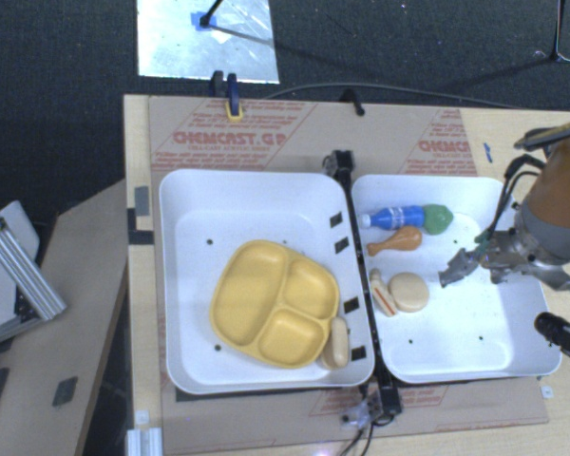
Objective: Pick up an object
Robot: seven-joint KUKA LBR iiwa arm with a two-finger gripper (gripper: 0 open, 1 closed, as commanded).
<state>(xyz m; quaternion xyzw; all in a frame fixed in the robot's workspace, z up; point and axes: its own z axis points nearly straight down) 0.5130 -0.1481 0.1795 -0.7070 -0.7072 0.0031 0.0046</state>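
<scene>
The right bin holds a blue bottle with a green object at its right end. Below them lies an orange-brown toy drumstick. Nearer the front are a round tan bun and a small hot dog against its left side. My gripper reaches in from the right, low over the bin floor. It is just right of the bun, below the green object, and nothing shows in it.
The left bin holds a yellow divided plate with a beige bread piece at its lower right corner. A black-clipped divider separates the bins. The arm's grey body covers the right bin's far-right side.
</scene>
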